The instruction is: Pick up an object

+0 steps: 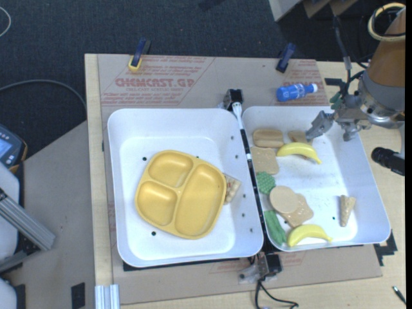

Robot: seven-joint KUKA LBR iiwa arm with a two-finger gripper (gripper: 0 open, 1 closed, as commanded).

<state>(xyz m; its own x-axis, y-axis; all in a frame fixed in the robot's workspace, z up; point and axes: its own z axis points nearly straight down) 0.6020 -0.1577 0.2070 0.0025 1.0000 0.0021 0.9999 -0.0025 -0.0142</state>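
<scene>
1. The gripper (335, 126) hangs over the far part of the right bin (367, 192), its two fingers apart and nothing between them.
2. Just below it lies a yellow banana (300, 150), beside a tan bread slice (268, 137).
3. Nearer the front rest a second banana (308, 235), a round cookie (284, 199) and a cone (347, 210).
4. The left bin (125, 140) holds a yellow divided plate (180, 193).
5. A blue bottle (296, 92) lies on the bench beyond the bins.

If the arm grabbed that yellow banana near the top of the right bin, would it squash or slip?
The banana looks glossy and moulded, probably a rigid plastic toy, so squashing seems unlikely. Its smooth, curved skin could slip or pivot between narrow fingers. It looks light.
</scene>
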